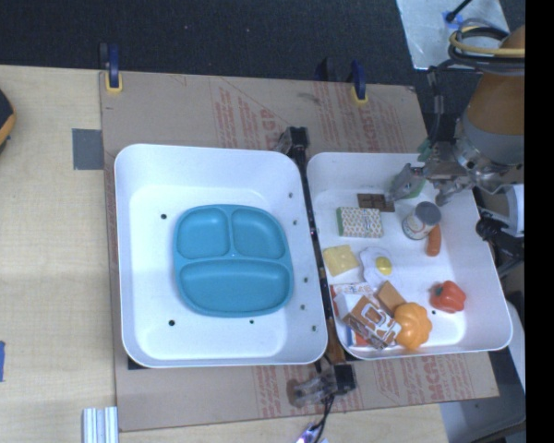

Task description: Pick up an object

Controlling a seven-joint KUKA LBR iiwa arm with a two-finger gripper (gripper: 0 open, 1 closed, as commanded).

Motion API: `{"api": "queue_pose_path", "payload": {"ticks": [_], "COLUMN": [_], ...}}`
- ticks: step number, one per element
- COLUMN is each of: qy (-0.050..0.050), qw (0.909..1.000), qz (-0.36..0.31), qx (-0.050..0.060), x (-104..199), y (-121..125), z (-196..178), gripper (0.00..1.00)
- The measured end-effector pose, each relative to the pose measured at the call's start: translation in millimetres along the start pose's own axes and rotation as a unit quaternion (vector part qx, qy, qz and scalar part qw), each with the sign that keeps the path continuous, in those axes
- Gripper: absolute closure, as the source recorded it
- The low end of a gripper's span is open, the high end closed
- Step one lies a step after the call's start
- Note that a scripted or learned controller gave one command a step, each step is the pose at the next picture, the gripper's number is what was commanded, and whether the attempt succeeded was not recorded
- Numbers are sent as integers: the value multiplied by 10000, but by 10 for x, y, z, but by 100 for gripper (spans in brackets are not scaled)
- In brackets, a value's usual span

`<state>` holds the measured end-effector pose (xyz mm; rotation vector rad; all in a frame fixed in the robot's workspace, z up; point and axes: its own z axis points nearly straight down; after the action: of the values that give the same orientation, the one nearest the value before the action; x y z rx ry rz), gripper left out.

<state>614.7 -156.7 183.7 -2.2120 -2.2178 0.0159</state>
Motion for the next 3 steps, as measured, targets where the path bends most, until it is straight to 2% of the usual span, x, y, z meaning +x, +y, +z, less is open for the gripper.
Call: {"api": "queue_pose_path", "payload": {"ticks": [1, 2, 3], "qy": [-15, -11, -3], "qw": [10000, 10000, 10000], "qz": [-3, -26, -11], "qx": [-62, -62, -47], "x": [-576, -548, -551], "y": [79, 440, -73], "z": [314, 934, 905], "gripper": [0, 0, 0]}}
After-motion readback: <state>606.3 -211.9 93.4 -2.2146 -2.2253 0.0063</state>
